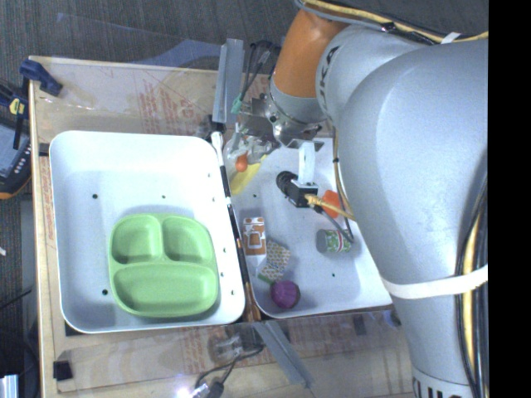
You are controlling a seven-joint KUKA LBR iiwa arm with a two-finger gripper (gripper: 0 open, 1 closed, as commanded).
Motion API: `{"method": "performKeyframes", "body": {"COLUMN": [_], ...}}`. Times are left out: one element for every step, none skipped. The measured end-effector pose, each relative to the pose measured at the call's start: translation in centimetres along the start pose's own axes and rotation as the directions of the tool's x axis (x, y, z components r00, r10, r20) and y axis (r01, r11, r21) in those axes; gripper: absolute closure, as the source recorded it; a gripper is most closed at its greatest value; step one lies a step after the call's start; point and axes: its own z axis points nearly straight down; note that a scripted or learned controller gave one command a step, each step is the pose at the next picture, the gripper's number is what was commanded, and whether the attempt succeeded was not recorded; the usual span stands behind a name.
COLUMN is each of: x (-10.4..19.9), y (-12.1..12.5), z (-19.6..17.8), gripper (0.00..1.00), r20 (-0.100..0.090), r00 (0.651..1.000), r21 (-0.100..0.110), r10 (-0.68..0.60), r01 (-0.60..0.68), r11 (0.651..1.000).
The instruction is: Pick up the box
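Starting left: green divided tray point(164, 265) in the left bin point(75, 164). Right bin point(365, 284): the box point(254, 235), small and brown-white, lies flat against the bin's left wall, patterned pouch point(276, 258) and purple ball point(284, 293) just below it. My gripper point(247, 149) hovers over the bin's top-left corner, apart from the box; finger spread I cannot tell, too cluttered.

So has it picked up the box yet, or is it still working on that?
Nothing looks done yet: the small brown box lies flat in the right bin, by the wall shared with the left bin. In hand: the gripper is low over that bin's far end, beyond the box, among other items. Left: moving to the box, grasping and lifting it.
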Motion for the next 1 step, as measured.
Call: {"method": "performKeyframes", "body": {"x": [4.09], "y": [-6.61], "z": [0.01], "gripper": [1.0], "r20": [0.0], "r00": [0.954], "r21": [0.003], "r10": [-0.299], "r01": [0.299], "r11": [0.954]}}
